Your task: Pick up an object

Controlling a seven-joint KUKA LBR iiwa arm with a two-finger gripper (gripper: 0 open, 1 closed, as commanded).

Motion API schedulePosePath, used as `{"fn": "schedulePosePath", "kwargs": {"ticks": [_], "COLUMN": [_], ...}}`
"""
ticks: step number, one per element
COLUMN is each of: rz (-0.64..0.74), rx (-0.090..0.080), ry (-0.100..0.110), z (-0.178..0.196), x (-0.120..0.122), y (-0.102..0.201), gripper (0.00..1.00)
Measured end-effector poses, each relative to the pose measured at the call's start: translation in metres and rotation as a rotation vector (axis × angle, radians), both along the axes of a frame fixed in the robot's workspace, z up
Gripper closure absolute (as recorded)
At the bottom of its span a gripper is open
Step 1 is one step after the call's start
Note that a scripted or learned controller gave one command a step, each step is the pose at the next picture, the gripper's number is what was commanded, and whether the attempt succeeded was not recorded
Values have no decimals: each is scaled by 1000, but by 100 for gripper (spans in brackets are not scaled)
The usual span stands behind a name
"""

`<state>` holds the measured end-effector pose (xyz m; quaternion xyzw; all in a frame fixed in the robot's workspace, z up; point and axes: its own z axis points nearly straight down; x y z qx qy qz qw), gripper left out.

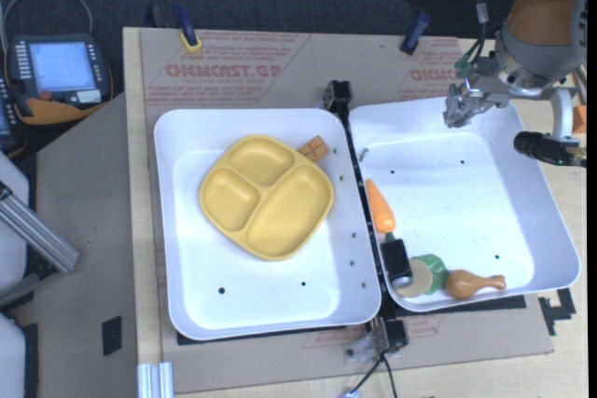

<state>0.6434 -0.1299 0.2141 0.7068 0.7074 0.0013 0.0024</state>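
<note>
My gripper (457,114) hangs over the far edge of the right bin (522,200), with nothing seen between its fingers. An orange carrot (379,206) lies at the right bin's left wall. A black block (395,260), a green and tan round piece (425,274) and a brown drumstick-shaped toy (474,282) sit in the bin's near left corner, well away from the gripper. In the left bin (187,275) a yellow divided plate (268,196) rests, with a small brown waffle-like piece (314,148) at its far right edge.
The arm (546,5) comes in from the top right over the right bin's far corner. A black clamp (337,94) sits between the bins at the far side. A teach pendant (58,75) lies off the bench at left.
</note>
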Motion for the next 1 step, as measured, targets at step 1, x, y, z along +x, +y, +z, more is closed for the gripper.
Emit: {"fn": "schedulePosePath", "kwargs": {"ticks": [1], "rz": [4], "rx": [3], "ry": [6], "z": [-7], "x": [0], "y": [54], "gripper": [100]}}
